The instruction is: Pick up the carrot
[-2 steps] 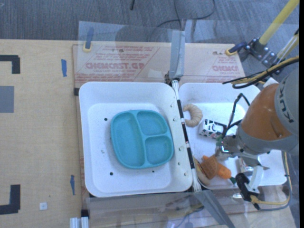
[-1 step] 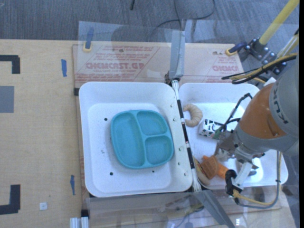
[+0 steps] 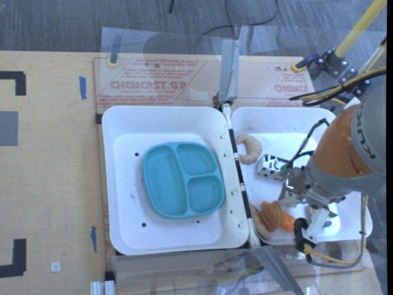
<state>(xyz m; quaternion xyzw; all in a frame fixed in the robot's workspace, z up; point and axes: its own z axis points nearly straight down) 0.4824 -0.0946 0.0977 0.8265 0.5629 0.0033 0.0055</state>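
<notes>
The orange carrot (image 3: 280,217) lies near the front left corner of the right bin (image 3: 270,117), close to the wall between the two bins. My gripper (image 3: 290,189) hangs over the right bin just above and to the right of the carrot, under the grey and orange wrist. The wrist hides much of the bin's right half.
A pale curved pastry-like piece (image 3: 249,147) lies at the back left of the right bin, and a black-and-white packet (image 3: 270,165) sits beside it. A pale flat thing (image 3: 261,228) lies partly under the carrot. The left bin (image 3: 123,128) holds a teal divided plate (image 3: 161,189).
</notes>
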